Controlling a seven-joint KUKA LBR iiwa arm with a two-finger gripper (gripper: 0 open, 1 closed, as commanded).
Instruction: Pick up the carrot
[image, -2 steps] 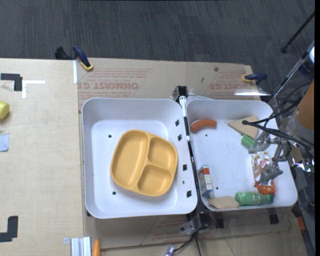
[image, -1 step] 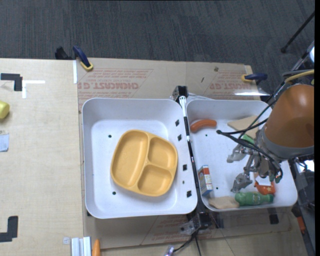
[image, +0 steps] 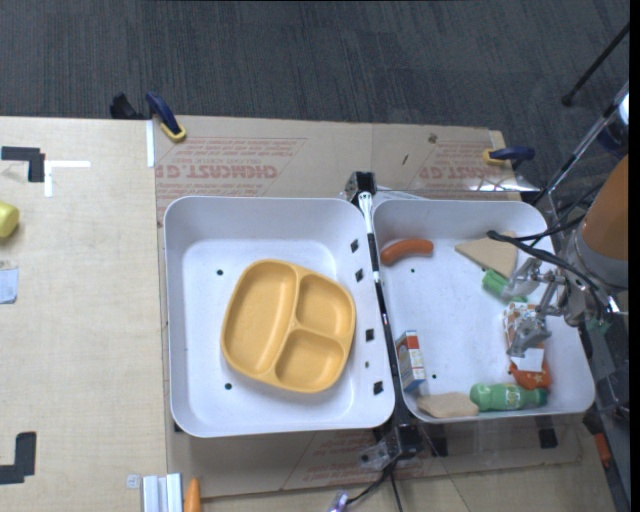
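Observation:
A small orange piece that looks like the carrot lies near the front right corner of the right bin. It is partly covered by a white scrap. My gripper hangs right above it, close to the bin's right wall, with the orange-banded arm coming in from the right. Wires and metal parts hide what lies between the gripper and the carrot. I cannot tell whether they touch.
In the right bin lie an orange-red sausage at the back left, a tan wedge, a green piece, a small box, a tan slice and a green bottle. The left bin holds a yellow divided plate.

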